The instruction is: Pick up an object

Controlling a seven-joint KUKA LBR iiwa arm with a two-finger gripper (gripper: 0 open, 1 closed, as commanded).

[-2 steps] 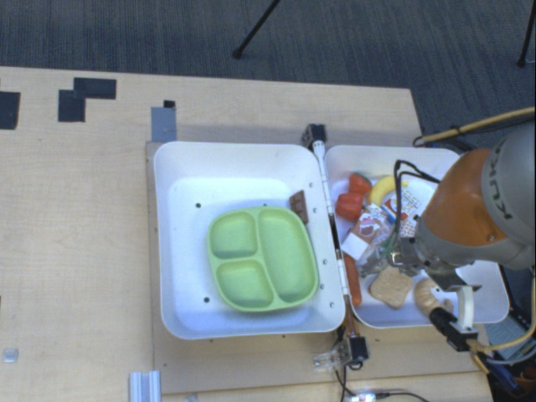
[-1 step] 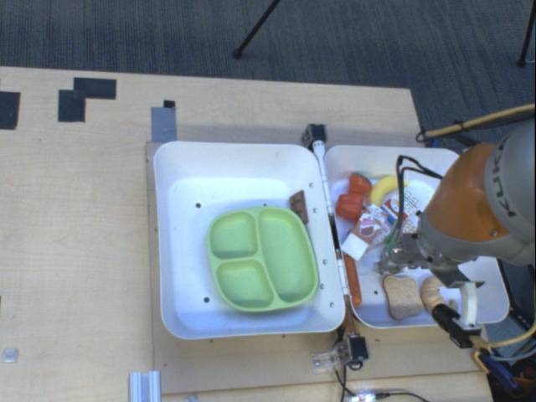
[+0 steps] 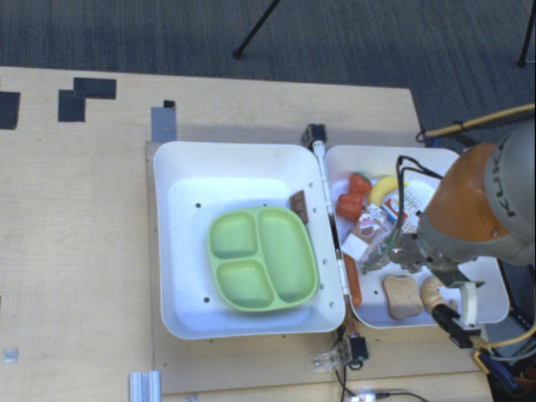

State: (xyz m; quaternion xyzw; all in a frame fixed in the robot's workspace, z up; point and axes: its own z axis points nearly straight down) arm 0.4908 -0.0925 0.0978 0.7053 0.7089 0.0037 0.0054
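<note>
My gripper (image 3: 378, 255) hangs low over the middle of the right bin (image 3: 499, 306), with the orange-banded arm (image 3: 466, 201) coming in from the right. Under and around it lie a white card (image 3: 355, 246) and a printed packet (image 3: 378, 219). A bread slice (image 3: 403, 298) and a tan round piece (image 3: 431, 291) lie just in front of it. Two red pieces (image 3: 353, 196) and a yellow banana (image 3: 383, 189) lie at the back of this bin. An orange sausage-like piece (image 3: 352, 278) rests along its left wall. The arm hides part of the bin.
The left bin (image 3: 180, 224) holds a green three-compartment plate (image 3: 262, 259) and a small brown piece (image 3: 298, 204) by its right wall. A black clamp (image 3: 315, 132) sits at the back between the bins. Cables run along the bench's front right.
</note>
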